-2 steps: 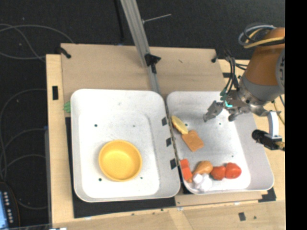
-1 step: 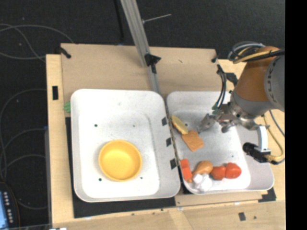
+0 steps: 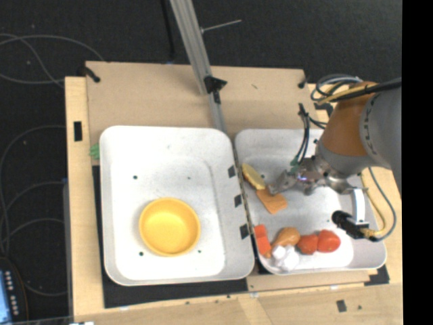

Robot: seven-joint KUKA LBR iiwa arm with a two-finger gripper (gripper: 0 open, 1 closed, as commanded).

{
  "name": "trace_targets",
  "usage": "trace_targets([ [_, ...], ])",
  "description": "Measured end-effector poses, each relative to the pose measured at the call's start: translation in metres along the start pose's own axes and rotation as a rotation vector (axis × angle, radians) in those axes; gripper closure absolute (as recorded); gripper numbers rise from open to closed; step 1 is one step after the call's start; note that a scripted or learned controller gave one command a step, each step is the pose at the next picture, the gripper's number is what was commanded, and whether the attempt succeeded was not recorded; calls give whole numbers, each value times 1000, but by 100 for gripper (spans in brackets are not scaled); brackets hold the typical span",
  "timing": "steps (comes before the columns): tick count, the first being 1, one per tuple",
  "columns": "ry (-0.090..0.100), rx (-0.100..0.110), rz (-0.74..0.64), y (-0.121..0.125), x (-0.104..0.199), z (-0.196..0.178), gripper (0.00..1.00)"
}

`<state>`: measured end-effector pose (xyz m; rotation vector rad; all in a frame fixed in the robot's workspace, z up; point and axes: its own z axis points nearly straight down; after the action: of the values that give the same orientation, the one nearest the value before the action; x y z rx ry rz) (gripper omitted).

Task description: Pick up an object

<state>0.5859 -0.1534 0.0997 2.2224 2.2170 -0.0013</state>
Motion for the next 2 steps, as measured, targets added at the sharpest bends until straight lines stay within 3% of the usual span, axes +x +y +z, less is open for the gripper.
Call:
trace_targets([
  [1,1,-6,4,2,-1,-14,100],
  [2,1,-5,-6,11,2,-62,100],
])
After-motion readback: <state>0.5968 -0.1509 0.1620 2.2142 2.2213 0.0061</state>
